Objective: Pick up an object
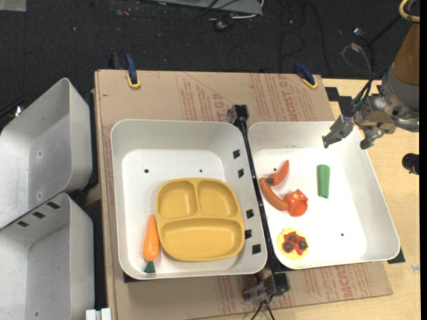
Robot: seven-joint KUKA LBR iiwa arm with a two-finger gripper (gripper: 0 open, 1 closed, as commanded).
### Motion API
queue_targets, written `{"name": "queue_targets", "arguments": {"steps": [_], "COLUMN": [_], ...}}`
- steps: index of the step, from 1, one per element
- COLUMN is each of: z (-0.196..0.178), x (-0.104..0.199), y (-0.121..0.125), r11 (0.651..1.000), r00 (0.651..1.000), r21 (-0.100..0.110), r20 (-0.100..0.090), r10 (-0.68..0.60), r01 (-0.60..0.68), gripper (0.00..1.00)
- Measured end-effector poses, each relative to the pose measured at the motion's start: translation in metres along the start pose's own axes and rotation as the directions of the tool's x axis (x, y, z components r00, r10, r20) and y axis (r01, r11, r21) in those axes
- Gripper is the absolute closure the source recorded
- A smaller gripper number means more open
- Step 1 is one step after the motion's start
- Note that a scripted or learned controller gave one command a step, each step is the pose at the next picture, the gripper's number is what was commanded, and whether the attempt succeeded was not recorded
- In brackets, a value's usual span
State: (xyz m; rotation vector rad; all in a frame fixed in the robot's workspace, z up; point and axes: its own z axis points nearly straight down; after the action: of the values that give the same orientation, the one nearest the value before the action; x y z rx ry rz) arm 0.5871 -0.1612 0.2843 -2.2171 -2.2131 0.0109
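i see the gripper (352, 133) spread and holding nothing, hovering over the right bin's (380, 242) far edge. nearest target: green stick (323, 181), lying in that bin below and slightly left of the gripper, long axis running near-to-far. i judge a short descent toward it.

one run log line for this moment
hand: open, above right bin's far edge | holding: nothing | nearest: green piece | task: not started
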Motion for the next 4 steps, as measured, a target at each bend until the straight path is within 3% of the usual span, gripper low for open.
{"name": "queue_targets", "arguments": {"steps": [1, 3, 4], "z": [-0.007, 0.120, 0.165], "x": [0.001, -0.004, -0.004], "y": [0.002, -0.005, -0.011], "r11": [1.000, 1.000, 1.000], "r00": [1.000, 1.000, 1.000], "r21": [-0.011, -0.005, -0.007], "r20": [0.002, 0.000, 0.001], "r10": [-0.003, -0.001, -0.001], "r01": [0.003, 0.001, 0.001], "gripper": [0.00, 0.00, 0.00]}}
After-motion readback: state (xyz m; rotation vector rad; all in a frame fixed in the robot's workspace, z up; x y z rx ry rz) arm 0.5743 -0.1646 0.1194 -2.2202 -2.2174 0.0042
